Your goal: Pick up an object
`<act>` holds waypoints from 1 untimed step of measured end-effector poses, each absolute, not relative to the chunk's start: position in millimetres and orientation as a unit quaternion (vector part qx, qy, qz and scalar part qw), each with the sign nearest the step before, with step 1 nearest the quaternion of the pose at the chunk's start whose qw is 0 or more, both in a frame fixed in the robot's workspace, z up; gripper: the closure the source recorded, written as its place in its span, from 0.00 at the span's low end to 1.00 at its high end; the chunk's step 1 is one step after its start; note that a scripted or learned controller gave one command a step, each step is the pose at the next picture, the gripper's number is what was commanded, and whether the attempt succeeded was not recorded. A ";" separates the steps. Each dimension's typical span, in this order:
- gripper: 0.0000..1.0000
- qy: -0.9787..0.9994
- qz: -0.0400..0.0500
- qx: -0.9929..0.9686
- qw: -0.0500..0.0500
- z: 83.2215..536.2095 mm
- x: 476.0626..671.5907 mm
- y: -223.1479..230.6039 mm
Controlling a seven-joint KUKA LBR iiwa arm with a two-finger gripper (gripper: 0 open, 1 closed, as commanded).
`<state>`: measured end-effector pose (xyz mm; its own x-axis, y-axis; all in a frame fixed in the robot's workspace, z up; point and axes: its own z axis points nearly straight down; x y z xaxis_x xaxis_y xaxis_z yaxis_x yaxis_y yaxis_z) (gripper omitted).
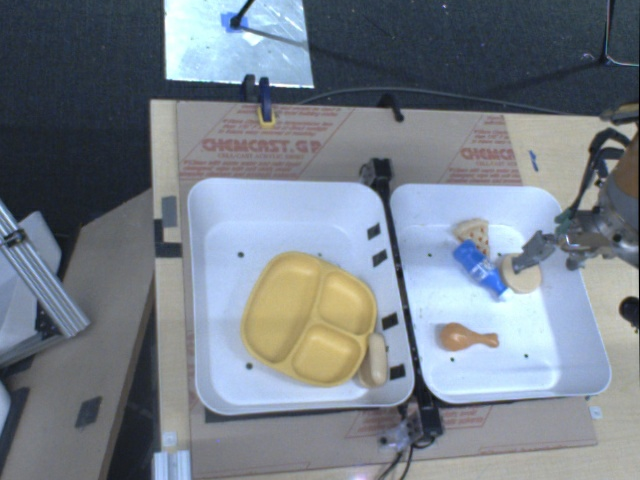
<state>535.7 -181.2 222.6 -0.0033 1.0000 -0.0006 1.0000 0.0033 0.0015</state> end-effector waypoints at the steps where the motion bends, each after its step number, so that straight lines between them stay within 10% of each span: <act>1: 0.00 0.709 0.000 0.705 -0.001 171.0 544.3 -174.4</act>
<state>544.3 -174.4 171.0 -0.0054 1.0000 0.0006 1.0000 0.0054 -0.0008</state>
